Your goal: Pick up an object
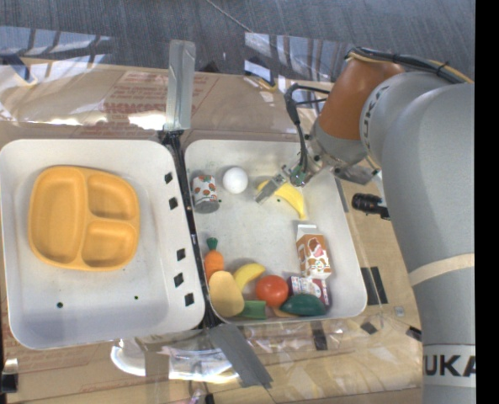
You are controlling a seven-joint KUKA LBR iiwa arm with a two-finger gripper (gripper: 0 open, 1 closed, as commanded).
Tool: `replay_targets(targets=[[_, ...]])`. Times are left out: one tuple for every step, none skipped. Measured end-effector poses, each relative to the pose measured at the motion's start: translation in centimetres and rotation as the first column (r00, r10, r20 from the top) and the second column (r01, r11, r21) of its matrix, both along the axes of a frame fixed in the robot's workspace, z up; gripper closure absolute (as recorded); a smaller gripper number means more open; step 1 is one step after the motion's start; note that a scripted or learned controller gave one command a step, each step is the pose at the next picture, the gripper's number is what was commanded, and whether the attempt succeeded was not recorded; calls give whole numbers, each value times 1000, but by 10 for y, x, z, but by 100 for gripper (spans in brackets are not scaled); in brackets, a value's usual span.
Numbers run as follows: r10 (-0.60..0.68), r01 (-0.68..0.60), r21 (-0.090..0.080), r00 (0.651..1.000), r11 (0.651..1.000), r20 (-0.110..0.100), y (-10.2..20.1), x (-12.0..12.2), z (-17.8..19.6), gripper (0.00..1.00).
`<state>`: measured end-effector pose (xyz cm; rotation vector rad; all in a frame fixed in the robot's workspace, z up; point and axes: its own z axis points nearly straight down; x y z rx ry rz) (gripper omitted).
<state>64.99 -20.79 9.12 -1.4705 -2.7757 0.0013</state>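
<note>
My gripper (279, 183) is low over the upper middle of the right bin (342, 204), reaching in from the right. A small yellow banana (293, 199) lies right against its lower side; whether it is gripped cannot be made out. A white ball (235, 179) rests just left of the gripper, and a small printed can (204, 192) stands further left by the bin wall.
Along the right bin's front lie a carrot (214, 261), a yellow fruit (225, 293), a tomato (272, 289), a green pepper (302, 305) and an orange carton (313, 252). The left bin (30, 310) holds a yellow divided plate (84, 217).
</note>
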Motion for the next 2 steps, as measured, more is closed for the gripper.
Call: replay_targets(targets=[[9,-9,-2,1000,1000,4,2,2,12,100],[-149,149,1,989,989,12,79,10,162,100]])
